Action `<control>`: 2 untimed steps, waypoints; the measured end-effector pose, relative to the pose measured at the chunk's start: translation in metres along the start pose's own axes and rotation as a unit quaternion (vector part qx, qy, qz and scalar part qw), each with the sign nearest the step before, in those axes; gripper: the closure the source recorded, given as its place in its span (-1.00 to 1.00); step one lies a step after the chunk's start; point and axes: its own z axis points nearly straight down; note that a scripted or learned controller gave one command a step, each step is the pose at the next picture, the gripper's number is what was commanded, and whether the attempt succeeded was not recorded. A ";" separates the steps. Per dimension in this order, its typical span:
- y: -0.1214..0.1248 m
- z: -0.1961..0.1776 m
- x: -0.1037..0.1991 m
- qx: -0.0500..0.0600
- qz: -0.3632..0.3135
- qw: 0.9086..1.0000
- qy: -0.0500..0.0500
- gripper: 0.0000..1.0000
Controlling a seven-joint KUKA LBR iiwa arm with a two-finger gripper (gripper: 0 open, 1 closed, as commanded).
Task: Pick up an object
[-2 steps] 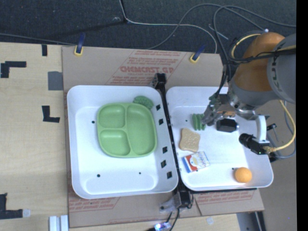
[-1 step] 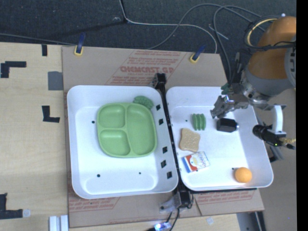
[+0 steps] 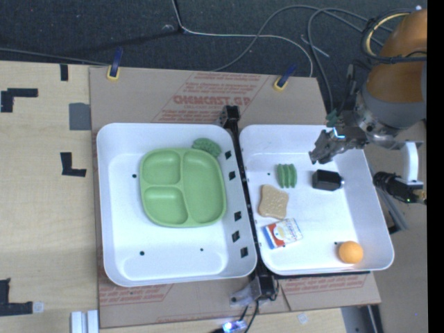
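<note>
My gripper (image 3: 326, 148) hangs over the right bin (image 3: 371, 207); I cannot tell how it is set, and I see nothing held. The small black object (image 3: 326, 180) lies just below me, nearest, its long axis running left-right.

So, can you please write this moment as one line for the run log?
gripper: above right bin, nothing seen held | below it: black block | also: green ridged piece, bread slice, orange | left bin: green tray
</note>
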 end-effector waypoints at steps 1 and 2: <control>0.005 0.015 0.061 0.002 -0.003 1.000 0.001 1.00; 0.019 0.034 0.109 0.003 -0.002 1.000 0.000 1.00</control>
